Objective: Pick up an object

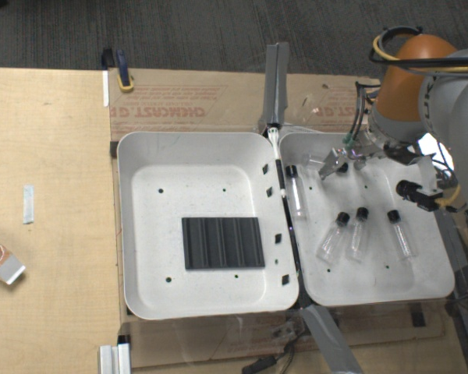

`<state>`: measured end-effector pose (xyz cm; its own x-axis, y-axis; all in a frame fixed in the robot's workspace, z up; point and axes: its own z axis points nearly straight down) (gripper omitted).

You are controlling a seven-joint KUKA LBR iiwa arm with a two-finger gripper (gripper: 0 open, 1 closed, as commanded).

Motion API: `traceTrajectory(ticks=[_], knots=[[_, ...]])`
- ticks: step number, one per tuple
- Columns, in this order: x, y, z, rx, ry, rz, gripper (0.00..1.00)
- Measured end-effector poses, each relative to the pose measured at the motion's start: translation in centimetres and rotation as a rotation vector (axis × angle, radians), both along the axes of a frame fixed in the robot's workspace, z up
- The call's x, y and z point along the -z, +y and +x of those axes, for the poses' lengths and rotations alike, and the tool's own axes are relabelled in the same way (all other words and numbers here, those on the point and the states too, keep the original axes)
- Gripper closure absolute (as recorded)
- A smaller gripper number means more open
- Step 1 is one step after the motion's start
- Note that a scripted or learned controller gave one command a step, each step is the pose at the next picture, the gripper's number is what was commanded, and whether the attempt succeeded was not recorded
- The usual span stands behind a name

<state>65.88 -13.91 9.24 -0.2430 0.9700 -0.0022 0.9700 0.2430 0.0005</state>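
While the jaws' gap is unclear, gripper (337,162) over the right bin (421,287), three vials (360,232) just below.

This place looks like a robotics lab or test workshop. A plywood bench (47,170) carries two shallow white bins (132,209), with a cardboard sheet (179,104) under their far edge. A blue and yellow clamp (122,70) grips the bench's far edge. The floor is dark carpet (179,14).
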Motion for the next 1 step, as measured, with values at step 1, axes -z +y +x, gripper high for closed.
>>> traceTrajectory(ticks=[1], knots=[[0.03,2.39,0.0,-0.025,0.001,0.001,0.0]])
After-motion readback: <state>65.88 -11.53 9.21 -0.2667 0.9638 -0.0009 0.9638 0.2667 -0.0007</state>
